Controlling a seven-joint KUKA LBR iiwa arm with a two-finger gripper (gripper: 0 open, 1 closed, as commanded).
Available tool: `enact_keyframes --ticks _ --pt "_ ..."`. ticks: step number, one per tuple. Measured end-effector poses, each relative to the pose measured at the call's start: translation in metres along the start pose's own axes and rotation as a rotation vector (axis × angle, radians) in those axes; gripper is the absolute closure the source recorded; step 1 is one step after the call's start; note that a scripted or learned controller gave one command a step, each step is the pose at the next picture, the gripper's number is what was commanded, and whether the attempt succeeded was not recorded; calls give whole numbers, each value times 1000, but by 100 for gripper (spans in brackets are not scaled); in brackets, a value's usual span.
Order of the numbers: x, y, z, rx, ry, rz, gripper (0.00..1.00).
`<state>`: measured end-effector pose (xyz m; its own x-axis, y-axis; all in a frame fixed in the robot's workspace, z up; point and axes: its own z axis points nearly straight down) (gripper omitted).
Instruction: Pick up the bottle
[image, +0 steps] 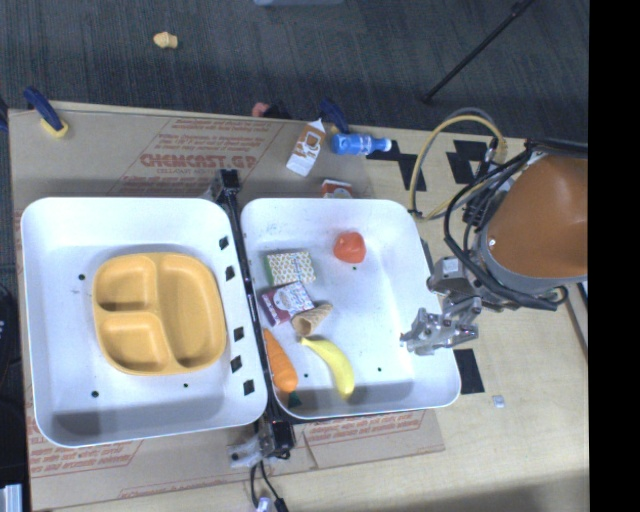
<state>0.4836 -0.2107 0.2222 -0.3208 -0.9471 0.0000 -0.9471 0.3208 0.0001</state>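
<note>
Two shallow white bins sit side by side on a cardboard sheet. The left bin (50, 260) holds a yellow divided plate (158, 310), lying flat near its middle. The right bin (400, 225) holds several small things: a red tomato (349, 247) toward its far side, a green patterned packet (290, 267) nearer the centre, a red-and-white wrapper (286, 300) just below that, an ice-cream cone (311, 318) touching the wrapper, a banana (333, 364) and a carrot (281, 364) near the front edge. The bottle (358, 145), blue with a pale cap end, lies on its side on the cardboard beyond the right bin, outside both bins, beside a small carton (306, 148). The gripper (432, 335) hangs over the right rim of the right bin, well apart from the bottle; whether it is open or closed cannot be told, and nothing is seen in its grasp
</note>
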Motion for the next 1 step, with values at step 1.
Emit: enact_keyframes --ticks 1 --pt "-14 12 24 -3 0 -64 100"
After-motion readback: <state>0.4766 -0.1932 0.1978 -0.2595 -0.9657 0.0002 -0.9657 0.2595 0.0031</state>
